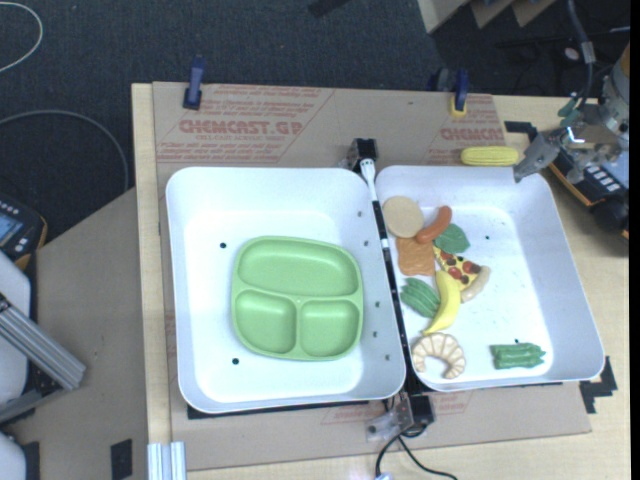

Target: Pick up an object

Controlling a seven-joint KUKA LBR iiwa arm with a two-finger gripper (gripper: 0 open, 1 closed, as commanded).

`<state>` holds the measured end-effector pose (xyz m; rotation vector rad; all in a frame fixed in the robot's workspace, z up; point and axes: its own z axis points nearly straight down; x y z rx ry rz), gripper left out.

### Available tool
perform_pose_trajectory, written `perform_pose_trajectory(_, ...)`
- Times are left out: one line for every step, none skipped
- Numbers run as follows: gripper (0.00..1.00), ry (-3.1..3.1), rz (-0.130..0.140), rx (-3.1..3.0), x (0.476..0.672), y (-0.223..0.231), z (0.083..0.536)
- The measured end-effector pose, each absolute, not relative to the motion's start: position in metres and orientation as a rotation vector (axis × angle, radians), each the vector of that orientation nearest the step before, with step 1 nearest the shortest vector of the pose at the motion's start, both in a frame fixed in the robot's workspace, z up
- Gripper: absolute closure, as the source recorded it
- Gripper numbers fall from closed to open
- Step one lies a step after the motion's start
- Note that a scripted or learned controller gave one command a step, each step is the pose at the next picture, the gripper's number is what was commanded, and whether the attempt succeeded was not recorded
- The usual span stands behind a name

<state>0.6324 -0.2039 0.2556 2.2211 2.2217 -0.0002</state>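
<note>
1. Banana point(447, 303), one of several toy foods, lies in the right bin point(560, 268), toward its left side, with its long axis running from far to near and bowing slightly; its upper tip points far, its lower tip curls to the near left.
2. Around it sit a round tan biscuit point(404, 215), a red sausage point(435, 225) slanting far-right to near-left, an orange cracker point(416, 257), a pizza slice point(466, 270), a dark green leaf point(453, 238) and a green pepper point(420, 294) touching the banana's left side.
3. A croissant point(440, 354) rests near the front wall of the bin, just below the banana's lower tip, and a green bean bundle point(517, 355) lies well apart to its right, long axis left to right.
4. A corn cob point(490, 155) lies outside the bin on the cardboard beyond its far rim, long axis left to right.
5. The gripper point(535, 158) hangs at the far right corner of the right bin, reaching in from the right and pointing left and down, just beside the corn cob; whether its claw is apart or together I cannot tell.
6. The left bin point(190, 268) holds a green divided plate point(297, 297).
</note>
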Motion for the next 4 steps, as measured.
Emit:
perform_pose_trajectory(0.00,2.233,-0.012,2.235,0.529,-0.161,0.160)
perform_pose_trajectory(0.00,2.207,0.010,2.214,0.535,-0.103,0.098)
perform_pose_trajectory(1.00,2.215,0.007,2.216,0.533,-0.100,0.104)
perform_pose_trajectory(1.00,2.223,0.016,2.209,0.496,-0.048,0.246)
